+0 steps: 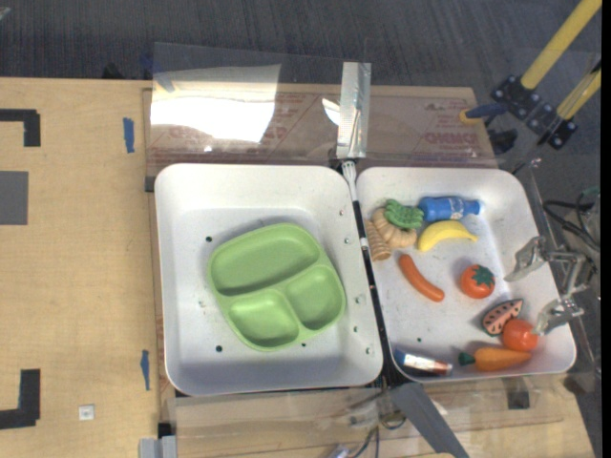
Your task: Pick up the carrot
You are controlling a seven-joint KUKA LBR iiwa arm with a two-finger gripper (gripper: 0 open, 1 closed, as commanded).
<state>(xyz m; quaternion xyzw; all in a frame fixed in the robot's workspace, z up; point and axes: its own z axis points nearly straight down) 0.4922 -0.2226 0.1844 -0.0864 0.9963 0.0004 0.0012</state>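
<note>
The carrot [500, 358] is orange with a small green top pointing left. It lies flat along the front wall of the right bin [535, 208], near its front right corner. A red tomato [519, 335] touches it from behind, and a watermelon slice [501, 315] lies just beyond that. A short red and white tube [426, 362] rests to the left of the carrot's green top.
The right bin also holds a red sausage [421, 278], a strawberry [477, 281], a banana [445, 235], a blue bottle [449, 206], a green vegetable [404, 215] and a tan piece [382, 234]. A green divided plate [277, 284] sits in the left bin [181, 208]. Metal clamps [563, 311] stand at the right rim.
</note>
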